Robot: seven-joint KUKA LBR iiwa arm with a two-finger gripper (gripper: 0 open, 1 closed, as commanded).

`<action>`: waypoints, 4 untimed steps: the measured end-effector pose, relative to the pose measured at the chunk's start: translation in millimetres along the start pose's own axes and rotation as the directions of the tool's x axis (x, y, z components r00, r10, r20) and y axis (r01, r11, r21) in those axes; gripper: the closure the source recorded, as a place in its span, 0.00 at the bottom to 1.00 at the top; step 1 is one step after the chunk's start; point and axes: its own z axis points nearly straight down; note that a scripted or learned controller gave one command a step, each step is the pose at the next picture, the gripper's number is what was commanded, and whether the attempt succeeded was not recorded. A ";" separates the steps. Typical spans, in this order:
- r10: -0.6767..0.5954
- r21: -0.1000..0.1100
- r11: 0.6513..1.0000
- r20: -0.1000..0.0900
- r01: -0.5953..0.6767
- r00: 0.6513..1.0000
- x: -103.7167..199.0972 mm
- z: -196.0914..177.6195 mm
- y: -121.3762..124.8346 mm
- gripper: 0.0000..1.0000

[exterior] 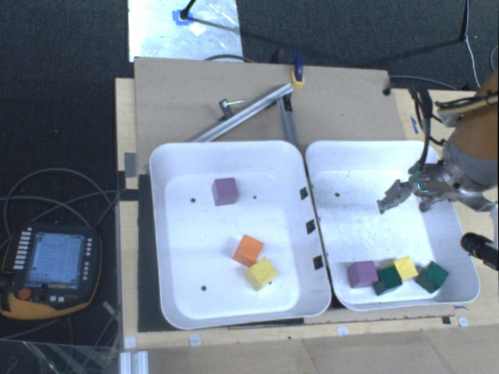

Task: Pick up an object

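In the left bin (168,209) lie a purple cube (224,191), orange cube (248,249) and yellow cube (262,273); all look light, rigid and best pinched across flat opposite faces. Over the right bin (327,158) the gripper (401,194) hangs tilted, fingers spread, empty, well apart from the blocks near the front wall.

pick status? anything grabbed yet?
Done: the hand is over the right bin. In hand: nothing visible. Left: the whole pick; nearest candidates, the purple cube, yellow cube and two green cubes, sit along the bin's near wall.
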 end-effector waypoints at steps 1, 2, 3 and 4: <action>0.001 -0.001 1.000 0.000 -0.001 1.000 0.0 -0.2 0.1 0.00; 0.003 0.005 1.000 0.000 -0.003 1.000 1.3 57.6 -9.1 0.00; 0.002 0.003 1.000 0.000 -0.002 1.000 -0.1 102.3 -2.4 0.00; 0.002 0.002 1.000 0.000 -0.002 1.000 0.0 136.5 -2.4 0.00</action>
